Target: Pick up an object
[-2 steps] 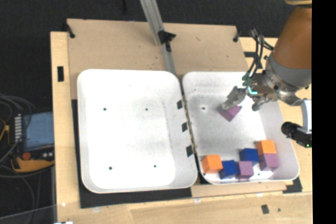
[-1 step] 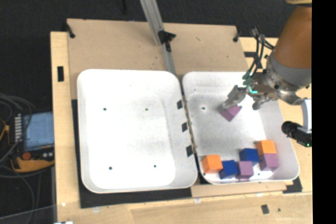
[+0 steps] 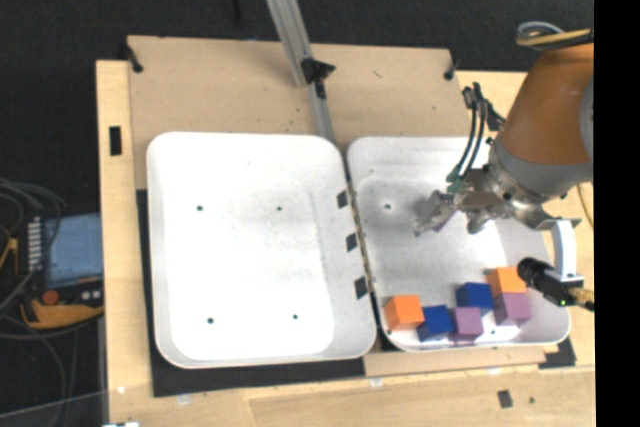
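Over the right bin (image 3: 400, 165), mid-floor, gripper (image 3: 437, 215) hangs above bare white; can't tell its opening, too blurred. Blocks cluster well apart along the near wall: orange block (image 3: 404, 311), blue block (image 3: 436, 322), purple block (image 3: 468, 323). Probably light, rigid, squarish, no clear long axis. Orange one has the freest sides; pinch opposite flat faces.

Two white bins (image 3: 250, 245) look like smooth, matt plastic. The surface (image 3: 290, 85) beneath is pale, unvarnished-looking wood. Coloured blocks (image 3: 470, 310) appear matt.
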`<state>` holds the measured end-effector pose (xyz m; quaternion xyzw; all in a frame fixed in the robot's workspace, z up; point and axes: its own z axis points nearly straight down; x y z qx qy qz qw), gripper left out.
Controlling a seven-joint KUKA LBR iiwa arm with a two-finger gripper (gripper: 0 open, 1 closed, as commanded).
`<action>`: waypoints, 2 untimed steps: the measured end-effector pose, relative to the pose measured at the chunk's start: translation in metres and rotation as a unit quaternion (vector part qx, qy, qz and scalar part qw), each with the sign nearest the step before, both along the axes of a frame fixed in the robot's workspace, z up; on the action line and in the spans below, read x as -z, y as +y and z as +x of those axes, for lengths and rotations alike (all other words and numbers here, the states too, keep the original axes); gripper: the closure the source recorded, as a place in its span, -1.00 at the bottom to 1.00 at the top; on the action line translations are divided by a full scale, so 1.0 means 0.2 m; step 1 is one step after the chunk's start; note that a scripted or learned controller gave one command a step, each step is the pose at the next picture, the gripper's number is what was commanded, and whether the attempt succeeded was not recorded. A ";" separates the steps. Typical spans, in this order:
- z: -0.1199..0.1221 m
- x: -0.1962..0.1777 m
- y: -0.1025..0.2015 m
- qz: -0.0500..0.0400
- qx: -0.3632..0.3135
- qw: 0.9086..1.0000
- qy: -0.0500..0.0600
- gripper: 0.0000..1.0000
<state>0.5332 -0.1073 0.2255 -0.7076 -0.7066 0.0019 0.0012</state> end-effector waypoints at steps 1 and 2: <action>0.03 0.22 -0.01 0.000 0.001 1.000 0.000 -1.00; 0.03 0.43 -0.01 0.000 0.001 1.000 0.000 -1.00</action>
